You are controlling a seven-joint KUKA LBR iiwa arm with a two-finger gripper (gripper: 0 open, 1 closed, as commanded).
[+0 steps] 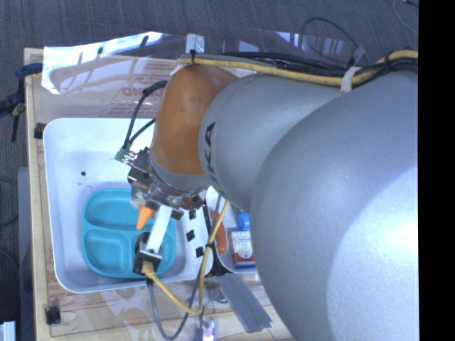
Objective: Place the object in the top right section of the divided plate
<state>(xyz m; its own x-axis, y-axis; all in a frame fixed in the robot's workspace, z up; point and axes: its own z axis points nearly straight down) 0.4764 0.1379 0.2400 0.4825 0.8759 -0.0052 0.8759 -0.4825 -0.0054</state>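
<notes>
The gripper point(146, 215) hangs over the blue divided plate point(106, 236) in the left bin point(64, 190), with an orange object point(144, 217) at its tip. Whether the fingers grip it cannot be told.

Tool point(144, 215) with orange object point(144, 217) above blue divided plate point(106, 229).

Plate point(106, 236): light blue
Bin point(67, 162): white
Arm point(320, 190): grey, orange band
Object point(144, 217): orange
Cable point(174, 297): yellow
Bottle point(242, 240): blue cap, orange label
</notes>
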